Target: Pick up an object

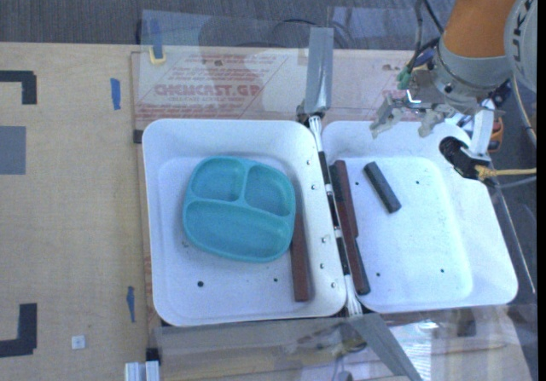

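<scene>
A short dark grey bar (381, 187) lies at a slant in the upper left part of the right bin (478, 285). Along that bin's left wall runs a long brown stick (350, 226). In the left bin (162, 285) a teal divided plate (240, 208) rests flat, and another brown stick (299, 264) lies by its right wall. My gripper (403, 121) hangs over the right bin's far edge, above and just right of the grey bar. It is open, with nothing between its fingers (380, 119).
A grey upright post (319, 72) stands behind the seam between the bins. Cables (503, 171) trail off the arm at the right bin's right edge. Printed cardboard (213, 85) lies behind the left bin.
</scene>
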Controlling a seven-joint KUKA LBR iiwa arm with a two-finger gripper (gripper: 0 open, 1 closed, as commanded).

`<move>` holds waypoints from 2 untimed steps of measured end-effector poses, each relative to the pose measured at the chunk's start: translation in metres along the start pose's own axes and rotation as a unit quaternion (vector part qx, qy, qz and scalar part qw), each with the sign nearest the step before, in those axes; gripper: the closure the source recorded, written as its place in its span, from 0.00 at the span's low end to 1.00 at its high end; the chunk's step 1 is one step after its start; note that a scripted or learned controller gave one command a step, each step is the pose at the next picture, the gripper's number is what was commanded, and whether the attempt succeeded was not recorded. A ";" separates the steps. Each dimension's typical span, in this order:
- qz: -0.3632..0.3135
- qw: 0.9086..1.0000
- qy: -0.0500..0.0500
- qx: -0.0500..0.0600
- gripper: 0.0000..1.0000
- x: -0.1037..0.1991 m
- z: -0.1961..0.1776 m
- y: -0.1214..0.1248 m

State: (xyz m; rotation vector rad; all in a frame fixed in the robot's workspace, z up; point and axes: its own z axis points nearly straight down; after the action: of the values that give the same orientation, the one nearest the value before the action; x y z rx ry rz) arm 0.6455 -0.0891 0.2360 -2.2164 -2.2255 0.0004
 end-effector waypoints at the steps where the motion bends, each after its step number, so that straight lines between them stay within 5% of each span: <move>1: 0.005 1.000 0.000 0.000 0.00 -0.040 0.101 -0.012; 2: -0.044 0.999 0.000 -0.004 0.00 -0.032 0.148 -0.036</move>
State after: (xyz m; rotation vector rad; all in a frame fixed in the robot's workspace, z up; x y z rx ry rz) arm 0.6099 -0.1215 0.0884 -2.1193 -2.3262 -0.0080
